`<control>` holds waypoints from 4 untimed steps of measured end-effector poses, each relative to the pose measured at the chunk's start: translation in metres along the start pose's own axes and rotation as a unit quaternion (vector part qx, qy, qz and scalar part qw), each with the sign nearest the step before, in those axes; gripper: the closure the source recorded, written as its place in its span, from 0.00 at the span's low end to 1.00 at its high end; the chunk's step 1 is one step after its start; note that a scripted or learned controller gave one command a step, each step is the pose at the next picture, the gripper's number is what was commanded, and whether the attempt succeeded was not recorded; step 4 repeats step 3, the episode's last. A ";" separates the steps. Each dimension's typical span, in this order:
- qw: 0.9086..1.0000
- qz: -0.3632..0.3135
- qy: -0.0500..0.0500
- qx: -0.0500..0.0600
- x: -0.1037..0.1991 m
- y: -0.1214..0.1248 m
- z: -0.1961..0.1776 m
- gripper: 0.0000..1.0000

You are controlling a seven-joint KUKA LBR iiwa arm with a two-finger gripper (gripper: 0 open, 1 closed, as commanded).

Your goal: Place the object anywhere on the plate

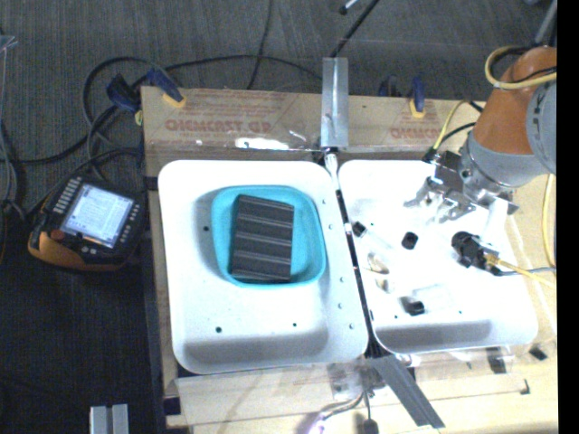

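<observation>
The dark ribbed block (262,238) already lay on the turquoise plate (310,242) in the left bin (181,315), sitting near the plate's middle with its long axis running roughly from the far side of the bench toward the near side, tilted slightly. The gripper (450,199) hung over the far part of the right bin (507,319), so the block lay well apart from it, off toward the left of the camera view and across the ridge where the two bins met. Nothing was visible between the gripper's parts, though whether the jaws were spread or pressed together could not be told from this angle. Judged from how things lay, the placing looked done, and any coming move would turn on the arm pulling clear rather than reaching across. By count there was one arm with one orange band (516,120), two white bins, one plate and one block. In the right bin sat a handful of small dark bits, about four, among them a small black piece (410,240), too small to name. One handheld pendant (90,220) with a lit screen rested on the floor beside the bench.
</observation>
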State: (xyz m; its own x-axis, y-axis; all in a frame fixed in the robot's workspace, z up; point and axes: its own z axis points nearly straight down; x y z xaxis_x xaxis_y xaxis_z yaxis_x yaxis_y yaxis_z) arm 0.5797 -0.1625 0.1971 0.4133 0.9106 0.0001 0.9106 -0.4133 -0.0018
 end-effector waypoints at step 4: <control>0.997 0.073 -0.001 0.002 0.105 -0.101 0.015 0.00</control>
